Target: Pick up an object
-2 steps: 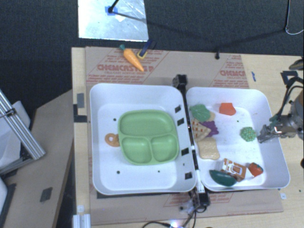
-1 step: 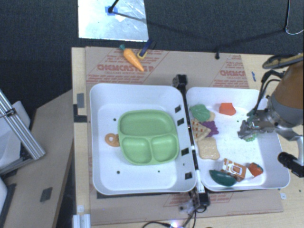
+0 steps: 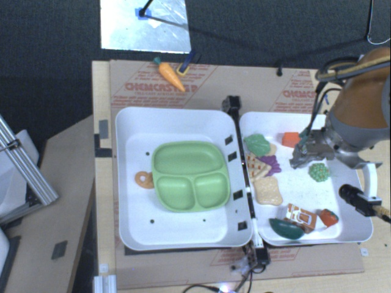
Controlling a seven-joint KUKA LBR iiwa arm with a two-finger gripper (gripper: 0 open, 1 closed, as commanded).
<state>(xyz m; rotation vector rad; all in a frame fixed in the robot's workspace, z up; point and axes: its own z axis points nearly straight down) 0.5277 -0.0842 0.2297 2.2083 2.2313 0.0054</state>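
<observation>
Overhead, the grey arm enters from three o'clock and hangs its end effector point(image 3: 303, 155) over the right bin point(image 3: 354, 227), low above the upper middle of it. Whether its jaws are spread or closed cannot be told; nothing shows between them. Just at five o'clock of it lies a green broccoli floret point(image 3: 319, 173); an orange block point(image 3: 290, 139) sits at eleven o'clock. A green lettuce piece point(image 3: 258, 144), purple grapes point(image 3: 269, 163) and a beige bread slice point(image 3: 267, 191) lie toward nine o'clock. The left bin point(image 3: 131, 224) carries a green divided plate point(image 3: 190, 176) and a small pretzel point(image 3: 144, 179). On the desk point(image 3: 208, 81) at twelve o'clock rests a carrot point(image 3: 170, 75).
</observation>
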